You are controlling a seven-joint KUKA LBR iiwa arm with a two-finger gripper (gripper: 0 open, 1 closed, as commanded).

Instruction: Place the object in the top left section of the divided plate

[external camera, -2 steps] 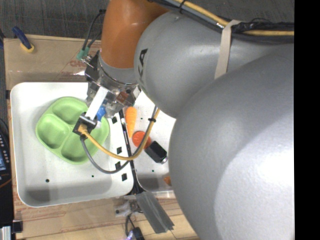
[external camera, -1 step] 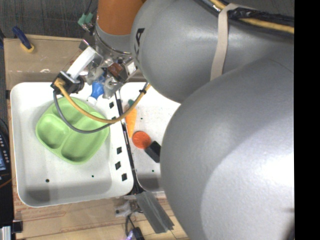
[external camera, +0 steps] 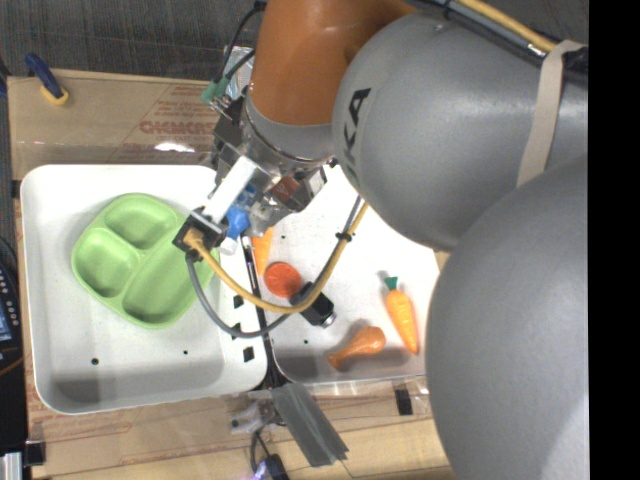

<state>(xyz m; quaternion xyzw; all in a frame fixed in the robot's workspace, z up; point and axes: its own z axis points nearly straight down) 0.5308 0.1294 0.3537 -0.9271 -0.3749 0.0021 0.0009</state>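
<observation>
Plate comes first on the left: the green divided plate (external camera: 80,268) lies flat in the left bin (external camera: 60,348) with nothing in its sections, and the upper-left section is the part farthest from me. Moving right, my gripper (external camera: 255,213) hangs over the wall between the two bins, just beside the plate's right rim. Whether it is released or clenched I cannot tell, since my own wrist covers it from above, so I claim no hold on anything. Just below it in the view, at the left edge of the right bin (external camera: 355,268), shows a slim orange piece (external camera: 262,253), its long axis running up and down the picture. I judge this to be the object meant for the plate, though I cannot say whether it is in my grasp or lying on the bin floor. Close by its lower end sits a rounder red-orange piece (external camera: 283,279). Further right lie an orange gourd-shaped toy (external camera: 358,344) and a toy carrot (external camera: 402,315), both well apart from me. What the coming move turns on is direction: the target section lies to the left and slightly up from my gripper, across the plate
</observation>
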